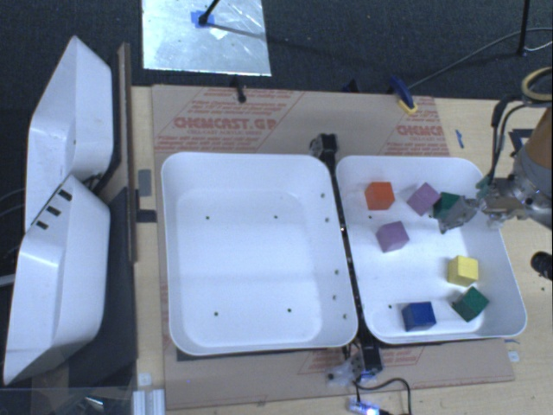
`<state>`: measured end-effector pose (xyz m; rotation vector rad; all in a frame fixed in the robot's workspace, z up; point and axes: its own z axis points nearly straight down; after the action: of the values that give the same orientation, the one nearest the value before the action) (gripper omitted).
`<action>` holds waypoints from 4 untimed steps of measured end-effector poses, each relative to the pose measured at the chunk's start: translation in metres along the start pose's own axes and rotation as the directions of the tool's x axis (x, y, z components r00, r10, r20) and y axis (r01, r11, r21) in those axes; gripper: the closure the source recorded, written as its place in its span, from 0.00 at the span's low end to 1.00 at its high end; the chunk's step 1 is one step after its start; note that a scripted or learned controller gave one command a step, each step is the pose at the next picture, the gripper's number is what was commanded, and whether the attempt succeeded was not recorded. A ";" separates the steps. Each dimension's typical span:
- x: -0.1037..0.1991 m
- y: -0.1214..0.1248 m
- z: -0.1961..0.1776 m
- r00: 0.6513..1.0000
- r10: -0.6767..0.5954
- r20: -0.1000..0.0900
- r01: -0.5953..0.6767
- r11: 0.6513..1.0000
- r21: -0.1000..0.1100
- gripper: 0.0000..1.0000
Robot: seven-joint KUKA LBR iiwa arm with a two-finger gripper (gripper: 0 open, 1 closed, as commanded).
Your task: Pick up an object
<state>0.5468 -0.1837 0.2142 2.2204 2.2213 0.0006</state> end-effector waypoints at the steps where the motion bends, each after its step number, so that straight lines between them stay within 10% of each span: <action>1: 0.075 0.047 0.071 1.000 -0.007 -0.003 0.007 1.000 0.005 0.00; 2: 0.093 0.037 0.130 1.000 -0.001 -0.001 0.001 1.000 0.005 0.00; 3: 0.091 0.039 0.116 1.000 0.001 0.000 -0.001 1.000 -0.002 1.00; 4: 0.167 0.091 0.023 1.000 -0.007 -0.002 0.007 1.000 -0.009 1.00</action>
<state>0.6380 -0.0162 0.1912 2.2088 2.2261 0.0128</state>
